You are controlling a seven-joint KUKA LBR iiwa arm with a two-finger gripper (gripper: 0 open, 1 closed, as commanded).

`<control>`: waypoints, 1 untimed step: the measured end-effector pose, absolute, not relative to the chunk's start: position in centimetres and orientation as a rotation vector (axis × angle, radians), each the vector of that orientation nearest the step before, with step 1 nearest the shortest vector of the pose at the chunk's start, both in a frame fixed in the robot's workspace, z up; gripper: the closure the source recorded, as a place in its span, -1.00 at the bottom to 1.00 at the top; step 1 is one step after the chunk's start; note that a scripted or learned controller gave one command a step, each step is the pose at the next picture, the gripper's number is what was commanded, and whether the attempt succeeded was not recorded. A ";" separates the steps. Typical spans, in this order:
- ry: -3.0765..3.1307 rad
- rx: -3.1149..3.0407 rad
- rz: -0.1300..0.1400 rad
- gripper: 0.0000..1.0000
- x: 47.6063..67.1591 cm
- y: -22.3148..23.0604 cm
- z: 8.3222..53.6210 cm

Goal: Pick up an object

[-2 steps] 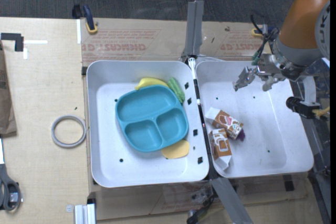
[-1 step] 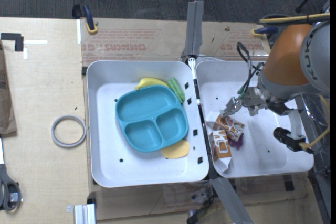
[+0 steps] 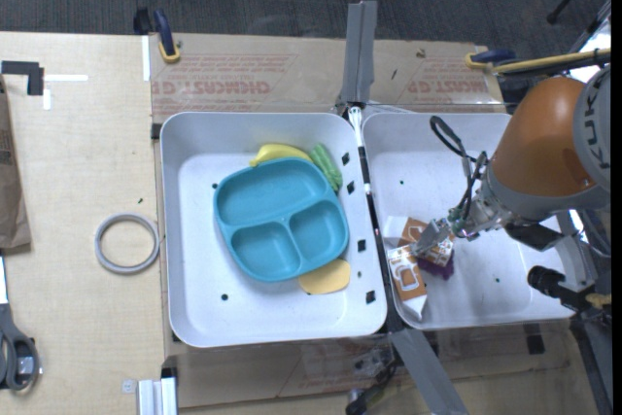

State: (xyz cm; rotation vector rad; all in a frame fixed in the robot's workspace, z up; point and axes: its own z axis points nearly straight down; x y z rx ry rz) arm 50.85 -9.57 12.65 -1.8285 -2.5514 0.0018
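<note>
The arm with its orange band (image 3: 544,151) reaches over the right bin (image 3: 505,301). My gripper (image 3: 433,242) is low in that bin's left part, right over a small purple and brown object (image 3: 439,261). Beside it lie a brown and white packet (image 3: 406,275) and a small brown and white piece (image 3: 414,232). The left bin (image 3: 185,238) holds a blue divided plate (image 3: 282,219) with yellow things (image 3: 280,153) and a green thing (image 3: 328,166) peeking out behind it, and a yellow piece (image 3: 327,279) at its front edge.
A grey ring (image 3: 126,242) lies on the bench left of the bins. Scissors (image 3: 16,357) sit at the lower left edge. A grey divider post (image 3: 358,53) stands between the bins at the back. Clamps (image 3: 165,36) hold the cardboard behind.
</note>
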 end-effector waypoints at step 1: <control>-2.500 -1.895 0.006 -1.00 51.4 -5.3 18.8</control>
